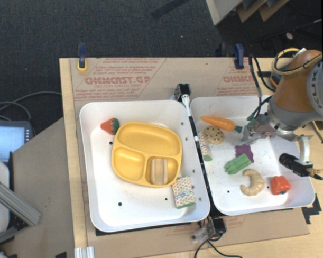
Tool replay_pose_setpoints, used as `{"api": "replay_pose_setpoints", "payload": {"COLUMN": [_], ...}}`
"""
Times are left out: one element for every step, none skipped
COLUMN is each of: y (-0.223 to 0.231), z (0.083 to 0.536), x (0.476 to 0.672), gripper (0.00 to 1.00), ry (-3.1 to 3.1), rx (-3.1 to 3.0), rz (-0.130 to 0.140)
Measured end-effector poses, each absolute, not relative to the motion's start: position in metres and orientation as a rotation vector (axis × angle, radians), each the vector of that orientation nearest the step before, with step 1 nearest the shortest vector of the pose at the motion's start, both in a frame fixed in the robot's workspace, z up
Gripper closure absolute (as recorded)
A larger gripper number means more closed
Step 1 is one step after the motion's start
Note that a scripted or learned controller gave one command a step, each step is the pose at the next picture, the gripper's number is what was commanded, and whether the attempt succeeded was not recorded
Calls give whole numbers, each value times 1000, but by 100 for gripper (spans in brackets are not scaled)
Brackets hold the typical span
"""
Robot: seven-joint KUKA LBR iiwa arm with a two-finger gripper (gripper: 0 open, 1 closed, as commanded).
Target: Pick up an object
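My gripper (250,135) hangs low over the right bin (230,196), at its upper middle, on the grey arm that reaches in from the right. A purple piece (244,151) lies just below the gripper and touches a green vegetable (236,164). An orange carrot (218,122) lies to the gripper's left, with a round cookie (214,135) beneath it. Nearer the front rest a tan croissant (252,182) and a red pepper (280,184). Nothing shows between the fingers.
The left bin (100,181) holds a yellow divided plate (121,153) with a pale item (159,171) in one compartment, a strawberry (110,125) at its upper left, and a small printed box (183,192) at its lower right. A small packet (204,147) lies by the divider.
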State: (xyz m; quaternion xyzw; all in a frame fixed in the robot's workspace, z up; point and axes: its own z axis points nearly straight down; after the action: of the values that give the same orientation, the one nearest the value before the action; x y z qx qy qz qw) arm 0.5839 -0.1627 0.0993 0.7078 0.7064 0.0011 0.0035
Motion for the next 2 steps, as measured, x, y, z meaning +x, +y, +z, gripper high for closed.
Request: {"api": "replay_pose_setpoints", "payload": {"y": [-163,-158], "z": [99,84], "x": [584,532], "gripper": [0,0], "ry": [2215,2224], "rx": [2219,2229], "rz": [3,-4]}}
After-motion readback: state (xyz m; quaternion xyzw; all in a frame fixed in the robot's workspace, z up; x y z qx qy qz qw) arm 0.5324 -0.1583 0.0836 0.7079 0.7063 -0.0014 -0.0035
